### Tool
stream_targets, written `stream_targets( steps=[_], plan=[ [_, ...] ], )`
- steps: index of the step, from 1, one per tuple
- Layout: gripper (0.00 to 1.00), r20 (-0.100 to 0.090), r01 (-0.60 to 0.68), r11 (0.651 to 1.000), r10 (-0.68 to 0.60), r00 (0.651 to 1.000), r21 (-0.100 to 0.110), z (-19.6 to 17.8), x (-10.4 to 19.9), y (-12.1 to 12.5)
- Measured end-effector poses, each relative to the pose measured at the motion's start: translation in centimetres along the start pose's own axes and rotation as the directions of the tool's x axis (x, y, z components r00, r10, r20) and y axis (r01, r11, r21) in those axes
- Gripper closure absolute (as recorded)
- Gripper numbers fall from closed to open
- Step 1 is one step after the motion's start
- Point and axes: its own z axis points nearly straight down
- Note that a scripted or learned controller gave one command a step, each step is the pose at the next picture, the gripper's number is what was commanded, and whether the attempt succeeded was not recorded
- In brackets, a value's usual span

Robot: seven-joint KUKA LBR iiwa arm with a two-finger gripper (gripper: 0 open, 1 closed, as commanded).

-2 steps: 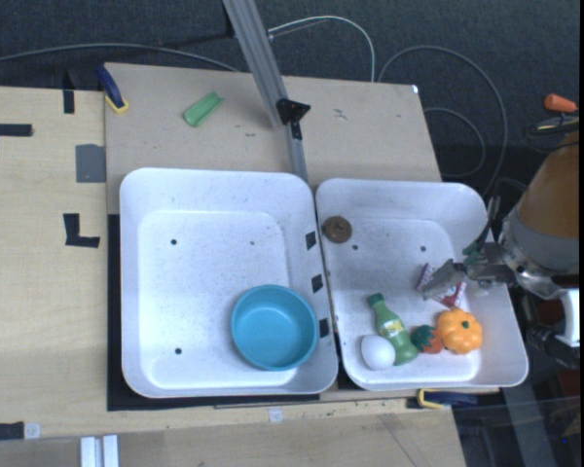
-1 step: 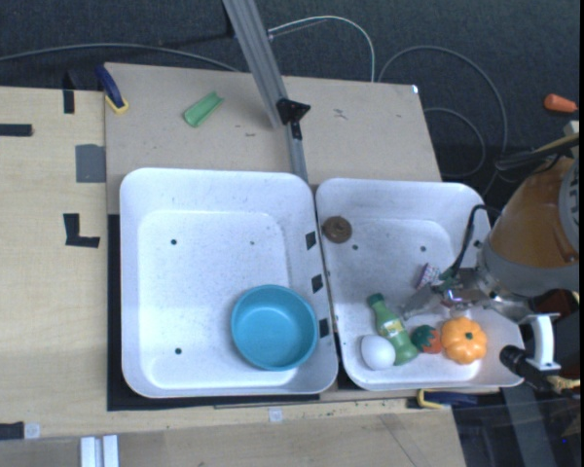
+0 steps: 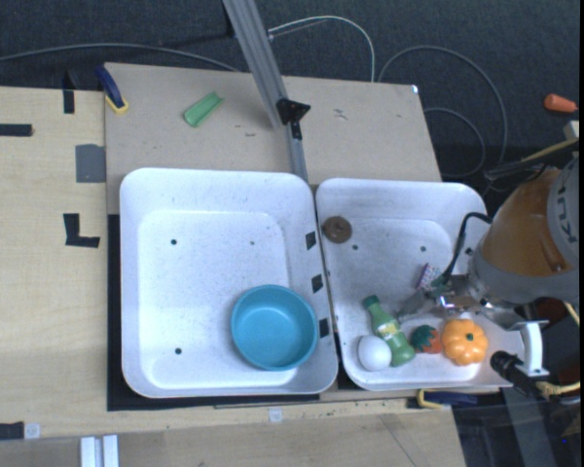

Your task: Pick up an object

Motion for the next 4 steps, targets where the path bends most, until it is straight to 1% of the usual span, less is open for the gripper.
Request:
stream_targets(
  steps=[1, 2, 3, 4],
  plan=[
    [1.00, -0.002, 0.002, 1.000, -0.002, 1.000, 0.001, -1.1, 0.1, 0.0],
    [1.00, -0.001, 0.002, 1.000, -0.002, 1.000, -0.004, -6.5, 1.1, 0.3],
    [1.00, 0.001, 0.001, 1.000, -0.001, 1.000, -0.005, -12.6, 0.7, -0.1],
    [1.00, 0.000, 0.001, 1.000, -0.001, 1.000, -0.002, -15.2, 0.7, -0.1]
  ],
)
